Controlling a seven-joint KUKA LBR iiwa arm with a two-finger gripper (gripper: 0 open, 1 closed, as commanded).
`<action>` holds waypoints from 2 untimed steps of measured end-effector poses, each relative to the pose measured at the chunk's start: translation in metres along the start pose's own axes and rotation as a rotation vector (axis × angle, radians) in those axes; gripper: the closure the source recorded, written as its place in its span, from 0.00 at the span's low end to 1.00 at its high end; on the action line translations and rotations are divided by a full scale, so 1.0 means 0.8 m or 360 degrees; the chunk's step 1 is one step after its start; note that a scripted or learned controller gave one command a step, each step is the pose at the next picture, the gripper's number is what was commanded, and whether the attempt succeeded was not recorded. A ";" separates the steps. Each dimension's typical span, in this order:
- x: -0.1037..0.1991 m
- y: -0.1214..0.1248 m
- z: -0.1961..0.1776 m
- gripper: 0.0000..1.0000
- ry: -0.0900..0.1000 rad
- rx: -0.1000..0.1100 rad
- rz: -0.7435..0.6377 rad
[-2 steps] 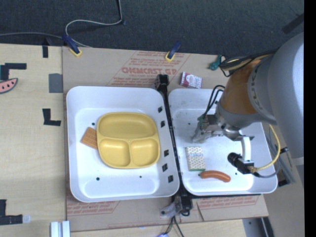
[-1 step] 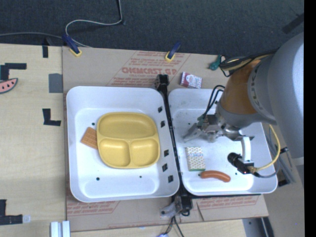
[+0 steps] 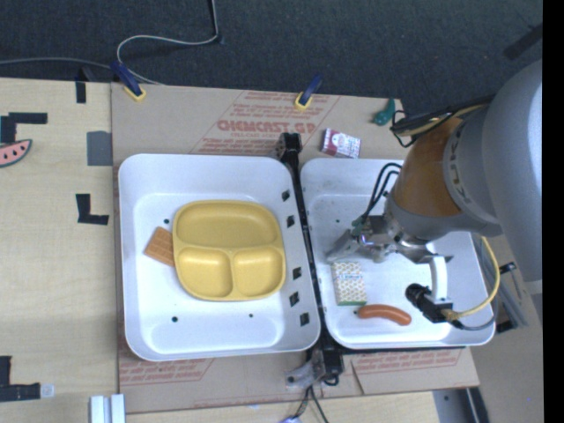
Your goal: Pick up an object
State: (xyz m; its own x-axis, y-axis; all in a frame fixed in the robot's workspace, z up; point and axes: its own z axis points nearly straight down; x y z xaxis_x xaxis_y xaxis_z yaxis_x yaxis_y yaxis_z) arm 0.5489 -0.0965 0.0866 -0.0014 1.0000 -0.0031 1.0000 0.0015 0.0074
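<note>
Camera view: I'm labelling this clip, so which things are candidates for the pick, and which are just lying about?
Pick candidates:
small patterned packet
orange sausage-shaped toy
yellow divided tray
tan flat piece

Lying about:
red-and-white packet
blue-yellow clamps

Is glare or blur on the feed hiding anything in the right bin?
In the camera view, lighting is even and soft; the white right bin looks bright but not washed out. The sausage and patterned packet read clearly, with faint shadows. The gripper is slightly soft and dark against the arm, so its state is unclear.
</note>
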 end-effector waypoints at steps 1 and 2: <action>-0.001 0.000 -0.012 1.00 -0.0001 0.0002 0.0000; -0.001 0.000 -0.012 0.00 -0.0001 0.0002 0.0001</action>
State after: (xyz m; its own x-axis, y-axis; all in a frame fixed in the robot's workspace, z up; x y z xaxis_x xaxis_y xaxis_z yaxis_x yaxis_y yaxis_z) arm 0.5487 -0.0970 0.0959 -0.0009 1.0000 -0.0040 1.0000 0.0009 0.0063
